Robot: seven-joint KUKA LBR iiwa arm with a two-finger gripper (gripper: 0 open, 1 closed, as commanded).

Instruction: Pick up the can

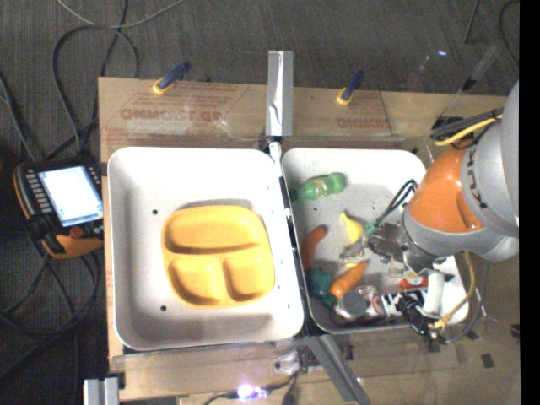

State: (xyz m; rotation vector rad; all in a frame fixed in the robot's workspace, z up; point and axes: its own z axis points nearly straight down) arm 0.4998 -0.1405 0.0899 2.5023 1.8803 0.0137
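Note:
The can (361, 303) lies on its side at the front edge of the right bin (384, 169), silvery with a dark end and a red-and-white label. My gripper (369, 246) hangs over the middle of that bin, behind the can and apart from it. It sits just above an orange carrot-shaped toy (348, 278) and beside a yellow banana-like piece (350, 224). The grey arm with its orange band (445, 197) reaches in from the right and hides part of the bin's right side.
In the right bin there are also a green bottle (321, 186) at the back, a red-orange sausage shape (314, 241) and a teal piece (319, 282) by the left wall. The left bin (135, 226) holds a yellow compartment tray (219, 253).

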